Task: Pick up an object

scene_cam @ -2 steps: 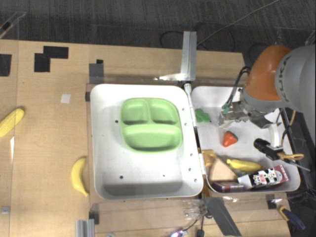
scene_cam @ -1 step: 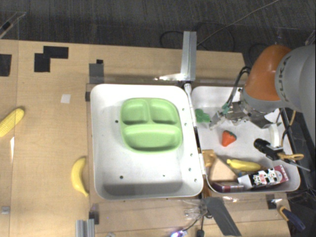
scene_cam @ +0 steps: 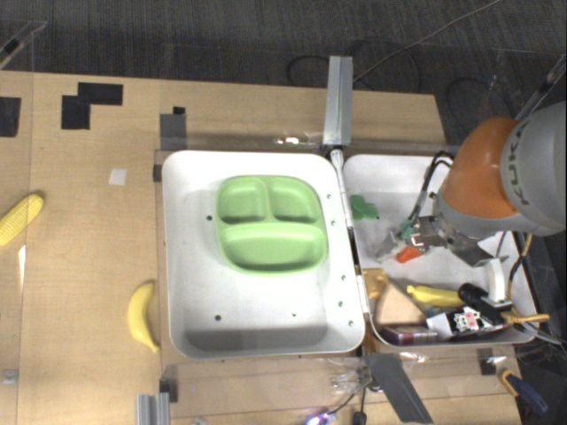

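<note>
Wooden bench [scene_cam: 80,264] carries two white bins side by side. Left bin [scene_cam: 182,237] holds green sectioned plate [scene_cam: 268,222], upright. Right bin [scene_cam: 390,180] cluttered: small green piece [scene_cam: 363,208] at 10 o'clock; yellow banana-like item [scene_cam: 431,295], tan block [scene_cam: 399,306], black-and-white marker-like item [scene_cam: 465,320] at 6 o'clock. Gripper [scene_cam: 409,242] low at bin centre, touching small orange-red object [scene_cam: 407,255]; grip state cannot be determined. Loose banana [scene_cam: 140,315] and corn cob [scene_cam: 19,220] on bench at 9 o'clock.
</note>
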Robot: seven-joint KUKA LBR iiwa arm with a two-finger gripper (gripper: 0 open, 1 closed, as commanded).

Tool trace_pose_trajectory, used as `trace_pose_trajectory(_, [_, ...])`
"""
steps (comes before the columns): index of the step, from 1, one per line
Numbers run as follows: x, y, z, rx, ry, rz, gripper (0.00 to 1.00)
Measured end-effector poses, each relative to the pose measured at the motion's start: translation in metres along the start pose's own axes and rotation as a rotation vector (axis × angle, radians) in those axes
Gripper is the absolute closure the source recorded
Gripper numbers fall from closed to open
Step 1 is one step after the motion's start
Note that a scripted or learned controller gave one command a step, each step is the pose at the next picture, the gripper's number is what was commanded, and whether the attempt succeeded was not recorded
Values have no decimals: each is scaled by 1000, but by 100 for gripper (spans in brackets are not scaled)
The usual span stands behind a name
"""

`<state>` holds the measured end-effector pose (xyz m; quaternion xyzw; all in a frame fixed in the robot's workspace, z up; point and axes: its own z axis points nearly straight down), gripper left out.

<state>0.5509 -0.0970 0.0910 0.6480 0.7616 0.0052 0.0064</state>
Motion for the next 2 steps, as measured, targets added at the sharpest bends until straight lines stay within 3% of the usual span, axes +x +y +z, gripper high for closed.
trace_pose_trajectory(1, [2,3,-11,-6,2,-2,100])
trace_pose_trajectory(2, [28,60,-95,9,2,-96,100])
